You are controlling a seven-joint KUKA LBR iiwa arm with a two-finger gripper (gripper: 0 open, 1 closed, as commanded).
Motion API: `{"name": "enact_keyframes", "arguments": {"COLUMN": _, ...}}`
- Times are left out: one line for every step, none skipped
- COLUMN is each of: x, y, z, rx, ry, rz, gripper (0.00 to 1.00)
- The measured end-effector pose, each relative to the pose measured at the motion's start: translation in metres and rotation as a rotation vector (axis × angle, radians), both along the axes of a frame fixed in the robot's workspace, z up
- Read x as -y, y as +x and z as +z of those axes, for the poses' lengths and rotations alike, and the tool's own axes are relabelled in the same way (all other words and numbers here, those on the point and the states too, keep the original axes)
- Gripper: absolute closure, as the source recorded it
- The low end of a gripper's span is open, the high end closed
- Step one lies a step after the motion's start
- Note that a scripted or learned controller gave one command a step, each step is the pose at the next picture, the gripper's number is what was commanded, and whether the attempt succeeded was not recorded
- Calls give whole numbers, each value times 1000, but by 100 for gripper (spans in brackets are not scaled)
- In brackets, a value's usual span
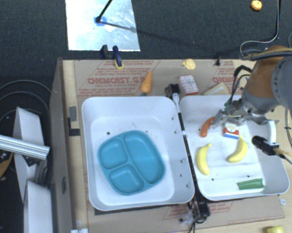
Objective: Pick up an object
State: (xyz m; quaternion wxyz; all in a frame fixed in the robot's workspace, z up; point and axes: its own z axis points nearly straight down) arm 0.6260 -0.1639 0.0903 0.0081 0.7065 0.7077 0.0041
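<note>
- Grey arm [260, 82] over right bin [274, 175], jaws' state unclear, above small red-white box [230, 131].
- Orange sausage [207, 127] left of box; two bananas [203, 159] [238, 151] nearer.
- Blue tray [131, 161] in left bin [97, 154].

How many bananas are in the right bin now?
2. One banana lies at the right bin's left-centre; the other banana lies mid-bin, just below the gripper. The arm might hide more.

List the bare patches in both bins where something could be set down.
Left bin: free strip along the back wall, behind the blue divided plate. Right bin: open floor between the left banana and the green piece. Crowded: the back half, with the sausage, small carton, right banana and gripper.
</note>
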Motion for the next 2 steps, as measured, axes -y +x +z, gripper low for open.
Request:
{"name": "enact_keyframes", "arguments": {"x": -46, "y": 42, "z": -1, "rx": -34, "ry": -8, "rz": 9, "gripper": 0}}
{"name": "enact_keyframes", "arguments": {"x": -16, "y": 31, "z": -1, "rx": -8, "ry": 4, "rz": 1, "gripper": 0}}
